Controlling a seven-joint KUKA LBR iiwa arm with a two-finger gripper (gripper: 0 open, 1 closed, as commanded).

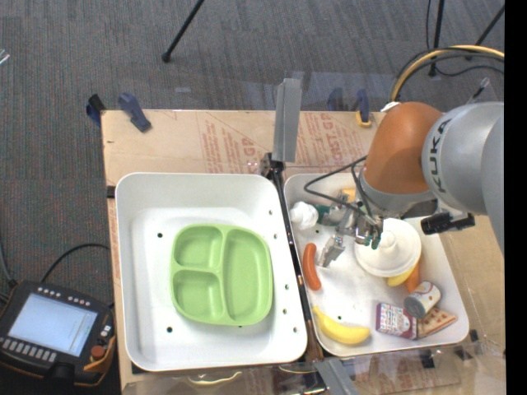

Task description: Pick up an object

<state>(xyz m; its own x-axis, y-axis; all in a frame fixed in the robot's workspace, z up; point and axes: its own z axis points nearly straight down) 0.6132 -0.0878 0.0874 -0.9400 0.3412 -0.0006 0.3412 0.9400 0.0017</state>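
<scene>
The grey arm's hand hangs low in the right white bin, fingers apart and holding nothing, just right of a red sausage-shaped toy. A yellow plastic banana lies nearer the front. The left bin holds a green divided plate.

Grey arm, orange band, black cables.

A robotics lab: teach pendant on grey carpet, tripod legs, clamped bench.
</scene>
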